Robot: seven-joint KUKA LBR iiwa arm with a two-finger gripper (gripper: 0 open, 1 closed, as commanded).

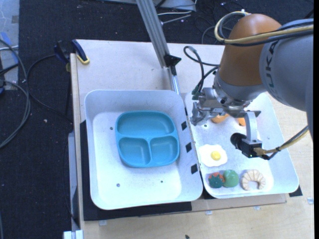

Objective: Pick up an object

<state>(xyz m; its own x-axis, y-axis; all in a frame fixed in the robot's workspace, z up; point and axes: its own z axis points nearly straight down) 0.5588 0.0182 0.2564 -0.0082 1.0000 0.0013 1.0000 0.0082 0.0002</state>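
My gripper (pixel 205 117) hangs low over the far part of the right bin (pixel 279 133), with the grey arm and its orange band above it. Just to its right lies a small orange piece (pixel 220 117), partly hidden by the wrist, and another orange bit (pixel 241 122) peeks out further right. A toy fried egg (pixel 214 155) lies in the middle of that bin. Nearer the front edge sit a green and red vegetable piece (pixel 224 179) and a pale shrimp (pixel 253 179). I see nothing held in the gripper.
The left bin (pixel 99 183) holds a blue three-part tray (pixel 147 138). A metal pole (pixel 154 26) slants down to the wall between the bins. A black cable plug (pixel 245 146) hangs from the wrist over the right bin.
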